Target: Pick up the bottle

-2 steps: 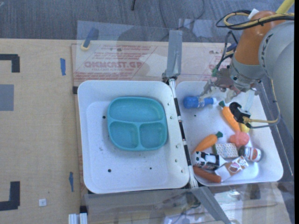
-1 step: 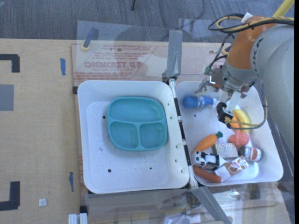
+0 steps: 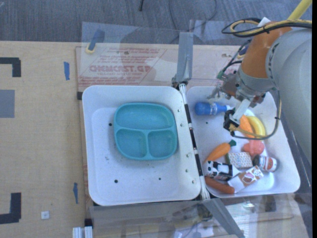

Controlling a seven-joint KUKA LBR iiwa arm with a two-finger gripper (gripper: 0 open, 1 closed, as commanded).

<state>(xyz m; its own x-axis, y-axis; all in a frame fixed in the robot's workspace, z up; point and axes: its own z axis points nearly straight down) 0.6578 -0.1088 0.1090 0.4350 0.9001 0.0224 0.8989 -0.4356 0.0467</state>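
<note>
Surface (image 3: 39,148): we see a tan board with black tape marks along its left side and short blue tape strips; grey floor lies beyond its far edge.
Left bin (image 3: 99,182): shallow and white, with a few dark specks on its floor.
Plate (image 3: 146,131): teal, with three compartments, lying flat near the middle of the left bin.
Right bin (image 3: 205,133): shallow and white, set against the left bin along a shared edge.
Bottle (image 3: 208,108): blue, lying on its side in the far left part of the right bin, close to the shared edge, its paler end pointing right.
Tool (image 3: 221,94): poised just over the bottle's right end; we cannot tell whether it is released or clenched, or whether it touches the bottle.
Carrot (image 3: 218,151): orange, lying slantwise in the right bin, well apart from the bottle.
Near cluster: a black-and-white spotted item (image 3: 219,169) and a reddish sausage (image 3: 219,185) lie nearest us, beside other small toys.
Banana (image 3: 253,125): yellow, to the right of the bottle.
Arm (image 3: 260,53): grey with an orange band, reaching in from the right.
</note>
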